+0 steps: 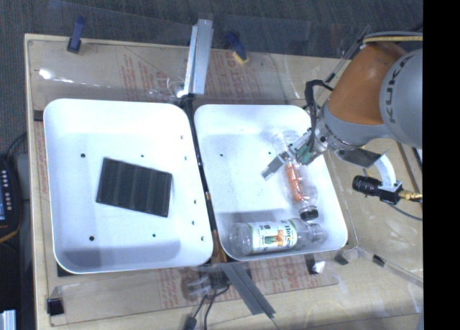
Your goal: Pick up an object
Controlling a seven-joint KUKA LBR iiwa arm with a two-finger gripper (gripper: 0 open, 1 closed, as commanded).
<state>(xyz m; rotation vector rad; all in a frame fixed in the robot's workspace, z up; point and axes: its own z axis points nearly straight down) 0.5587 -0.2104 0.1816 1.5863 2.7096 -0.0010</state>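
Wooden bench (402,264) with 2 white bins (65,127); hand (287,159) state unclear.

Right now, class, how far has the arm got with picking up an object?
Done: the end effector has reached into the right bin, right above the small clear bottle with orange contents. In hand: nothing visibly; whether it grips that bottle cannot be told. Left: a secure grasp and lift. The larger clear bottle lies along the bin's near wall, and the dark ribbed pad sits in the left bin.
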